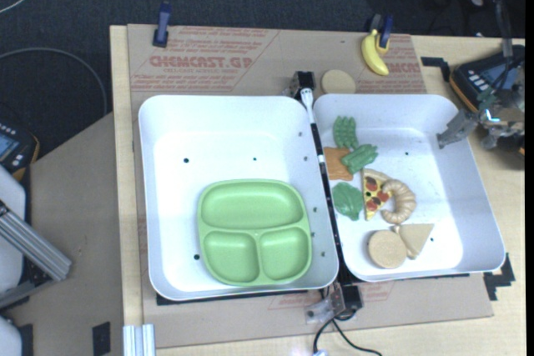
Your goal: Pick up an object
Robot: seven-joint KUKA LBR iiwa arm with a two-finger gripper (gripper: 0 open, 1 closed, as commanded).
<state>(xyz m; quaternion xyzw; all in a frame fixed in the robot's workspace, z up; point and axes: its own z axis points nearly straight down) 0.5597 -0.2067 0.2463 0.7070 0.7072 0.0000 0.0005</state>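
Pizza slice (376, 189) lay crowded among toys in right bin (467, 204); my claw (457, 129), state I couldn't tell, hovered at the rim, and I feared snagging neighbours.

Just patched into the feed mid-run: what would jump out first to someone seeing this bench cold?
The green divided plate lying in the left bin stands out first, large against the white. Next is the cluster of toy food along the right bin's left side: green leafy pieces, a pizza slice and a round cracker. A yellow banana lies outside the bins, on the board behind the right one.
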